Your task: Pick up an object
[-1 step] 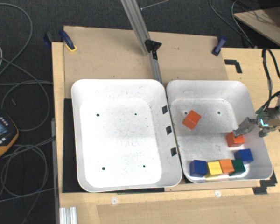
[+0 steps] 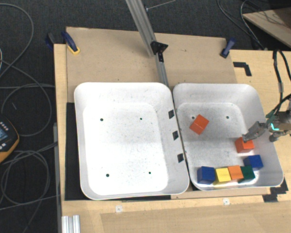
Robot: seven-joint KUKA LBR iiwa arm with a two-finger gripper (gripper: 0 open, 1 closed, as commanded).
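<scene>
Left bin [image 2: 87, 130]: white, speckled floor.
Right bin [image 2: 252, 98]: holds all blocks.
Orange block [image 2: 199, 124]: alone, mid-floor.
Front row: blue [image 2: 206, 174], yellow [image 2: 223, 174], orange [image 2: 235, 172], green [image 2: 247, 173]; another blue [image 2: 253, 161] behind.
Red block [image 2: 244, 144]: near right wall, touching gripper tip.
Gripper [image 2: 250, 133]: over red block; finger opening and grasp cannot be told.

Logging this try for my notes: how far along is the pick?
Done: the gripper has reached into the right bin, just above a red-orange block. In hand: nothing visibly lifted; the block sits on the bin floor. Left: close on it and raise it. Another orange cube and a row of blocks lie untouched.
</scene>
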